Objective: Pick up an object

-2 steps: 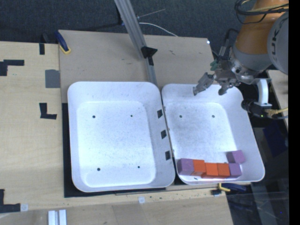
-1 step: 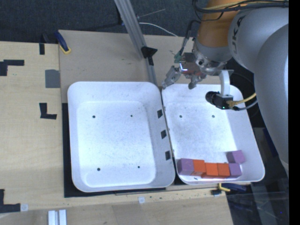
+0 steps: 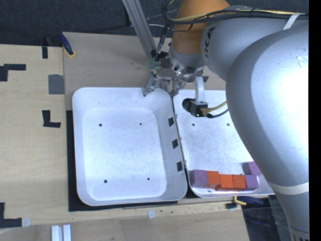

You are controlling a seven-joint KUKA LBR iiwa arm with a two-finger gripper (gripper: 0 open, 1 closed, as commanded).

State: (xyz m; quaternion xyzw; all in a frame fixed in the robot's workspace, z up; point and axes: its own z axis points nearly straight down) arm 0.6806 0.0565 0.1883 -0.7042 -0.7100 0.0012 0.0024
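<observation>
Several blocks lie in a row along the near wall of the right bin (image 3: 215, 139): a purple block (image 3: 199, 176), orange blocks (image 3: 225, 181) and more purple blocks (image 3: 252, 174), partly hidden by the arm. My gripper (image 3: 160, 88) hangs over the far rims where the two bins meet, well away from the blocks. Its two dark fingers (image 3: 147, 90) are spread apart with nothing between them, so it is open.
The left bin (image 3: 80, 134) sits beside the right one, with black clips on the shared rim (image 3: 175, 143). A slanted metal rail (image 3: 139, 19) rises behind the gripper. The big grey arm (image 3: 266, 99) covers the right bin's right side. Black tape marks (image 3: 49, 118) dot the bench at left.
</observation>
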